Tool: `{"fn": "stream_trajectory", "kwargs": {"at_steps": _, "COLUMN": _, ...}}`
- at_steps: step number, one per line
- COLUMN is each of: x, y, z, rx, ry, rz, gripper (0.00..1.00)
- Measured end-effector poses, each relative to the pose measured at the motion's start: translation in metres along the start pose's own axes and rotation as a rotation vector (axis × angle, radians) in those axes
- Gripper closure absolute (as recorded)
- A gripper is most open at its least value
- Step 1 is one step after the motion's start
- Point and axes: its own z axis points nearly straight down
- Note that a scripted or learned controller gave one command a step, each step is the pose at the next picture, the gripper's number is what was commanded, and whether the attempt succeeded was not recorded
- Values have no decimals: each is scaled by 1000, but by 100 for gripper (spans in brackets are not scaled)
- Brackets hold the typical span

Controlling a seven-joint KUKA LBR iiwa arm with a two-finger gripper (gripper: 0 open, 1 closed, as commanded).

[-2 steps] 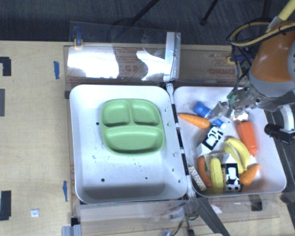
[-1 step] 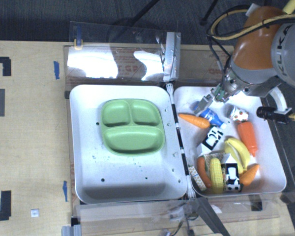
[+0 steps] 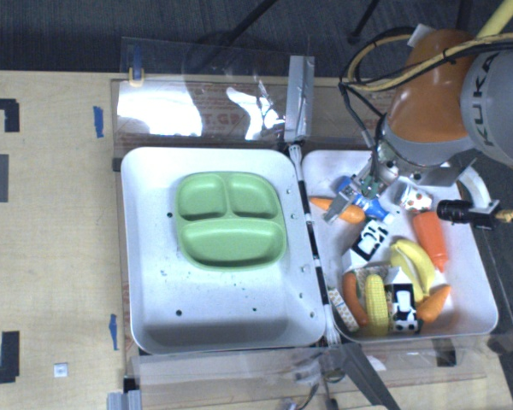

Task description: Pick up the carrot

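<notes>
Gripper (image 3: 352, 202) sits low in the right bin (image 3: 479, 306), its jaws down at a small carrot (image 3: 335, 206) near the bin's left wall; whether they pinch it, I cannot tell. Three more orange pieces lie nearby, plus one banana (image 3: 415, 263) and one corn cob (image 3: 375, 301). One green tray (image 3: 231, 219) rests in the left bin (image 3: 150, 297).

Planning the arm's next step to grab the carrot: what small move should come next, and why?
Probably a short drop straight down. The gripper hangs right over the small carrot near the right bin's left wall, and nothing shows between its fingers yet.
</notes>
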Motion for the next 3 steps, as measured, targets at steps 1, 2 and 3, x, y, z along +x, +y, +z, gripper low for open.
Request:
{"fn": "stream_trajectory", "kwargs": {"at_steps": 1, "x": -85, "y": -9, "z": 98, "rx": -5, "ry": -7, "rz": -64, "gripper": 0}}
{"fn": "stream_trajectory", "kwargs": {"at_steps": 2, "x": -86, "y": -8, "z": 87, "rx": -10, "ry": -11, "rz": -62, "gripper": 100}}
{"fn": "stream_trajectory", "kwargs": {"at_steps": 3, "x": -37, "y": 40, "z": 0, "rx": -4, "ry": -4, "rz": 174, "gripper": 100}}
